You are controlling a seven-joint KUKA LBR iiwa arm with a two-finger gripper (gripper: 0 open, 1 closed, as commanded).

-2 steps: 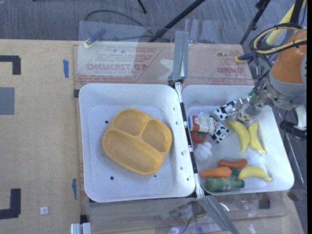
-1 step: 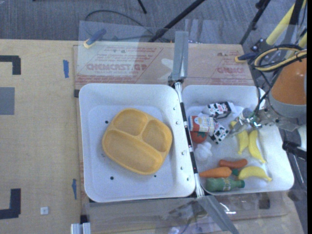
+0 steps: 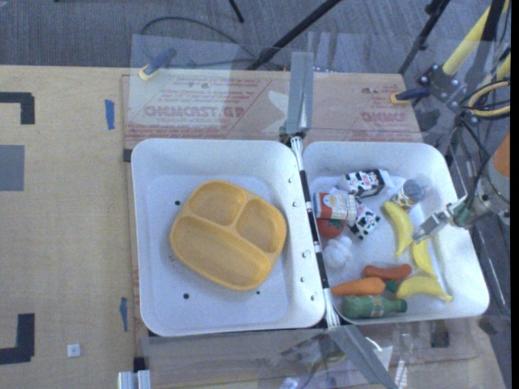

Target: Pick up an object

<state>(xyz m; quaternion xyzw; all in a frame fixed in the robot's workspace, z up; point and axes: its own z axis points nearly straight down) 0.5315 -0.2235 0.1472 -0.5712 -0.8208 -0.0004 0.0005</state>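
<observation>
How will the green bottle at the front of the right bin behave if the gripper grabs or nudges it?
The green bottle lies on its side, so it will probably roll if nudged. Its rounded body looks smooth and may slip between fingers. The carrot touches it, so that will likely shift too.

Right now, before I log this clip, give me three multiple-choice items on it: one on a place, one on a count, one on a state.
1. Where does the yellow divided plate lie?
A. left bin
B. right bin
C. on the bench

2. How many compartments does the plate have?
A. two
B. three
C. five

3. How does the green bottle sit?
A. upright
B. lying on its side
C. on the plate

Answers:
1 A, it rests on the floor of the left bin.
2 B, two small wells and one long one show.
3 B, it lies flat in the right bin, below the carrot.
</observation>
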